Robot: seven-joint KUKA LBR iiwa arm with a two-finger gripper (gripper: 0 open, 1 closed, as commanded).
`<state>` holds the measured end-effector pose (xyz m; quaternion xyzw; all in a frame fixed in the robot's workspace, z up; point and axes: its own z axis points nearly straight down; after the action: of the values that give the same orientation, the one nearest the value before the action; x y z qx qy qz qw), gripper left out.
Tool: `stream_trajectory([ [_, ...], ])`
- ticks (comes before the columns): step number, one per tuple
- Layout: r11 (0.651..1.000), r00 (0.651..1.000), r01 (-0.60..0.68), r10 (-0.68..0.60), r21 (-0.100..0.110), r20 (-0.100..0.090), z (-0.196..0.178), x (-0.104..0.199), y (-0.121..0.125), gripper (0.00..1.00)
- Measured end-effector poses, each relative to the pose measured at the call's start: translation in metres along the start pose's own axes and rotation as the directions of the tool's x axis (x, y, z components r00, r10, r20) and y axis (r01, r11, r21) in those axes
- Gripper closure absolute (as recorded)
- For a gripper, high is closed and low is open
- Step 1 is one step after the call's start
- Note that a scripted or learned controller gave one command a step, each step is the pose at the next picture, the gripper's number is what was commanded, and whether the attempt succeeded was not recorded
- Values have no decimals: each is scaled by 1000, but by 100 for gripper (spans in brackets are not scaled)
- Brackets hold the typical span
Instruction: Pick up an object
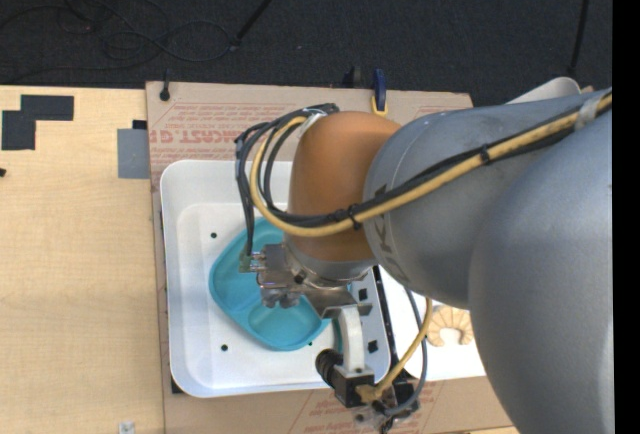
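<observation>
- arm (480,222) comes in from right, covers most of right half; grey body, orange band (335,187) over the wrist
- black and yellow cables (262,157) loop off the wrist on its left side
- gripper (285,297) sits low over left bin (190,322), wrist block hides the fingertips
- jaws: cannot tell, open or closed not visible from this angle
- nothing seen between the fingers, so no grasp confirmed
- blue dish (235,287) lies in left bin, near its middle, partly under the wrist; gripper right above or touching its right part, can't say which
- white and black mount parts (352,347) hang below the wrist, over the bin's lower right rim
- tan ring-like thing (450,327) peeks out right of the cables, mostly hidden by arm, can't tell which bin it's in
- cardboard sheet (200,122) under bin, on wooden bench (70,272)
</observation>
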<state>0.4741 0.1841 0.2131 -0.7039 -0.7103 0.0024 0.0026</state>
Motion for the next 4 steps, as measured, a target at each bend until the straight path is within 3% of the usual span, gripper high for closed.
stream_trajectory([
  [1,1000,1000,-13,13,-8,1,-66,-53,1,100],
  [2,1000,1000,-7,7,1,2,-40,-20,0,100],
  [3,1000,1000,-3,3,2,2,24,63,6,100],
  [4,1000,1000,-8,8,1,3,37,60,1,100],
])
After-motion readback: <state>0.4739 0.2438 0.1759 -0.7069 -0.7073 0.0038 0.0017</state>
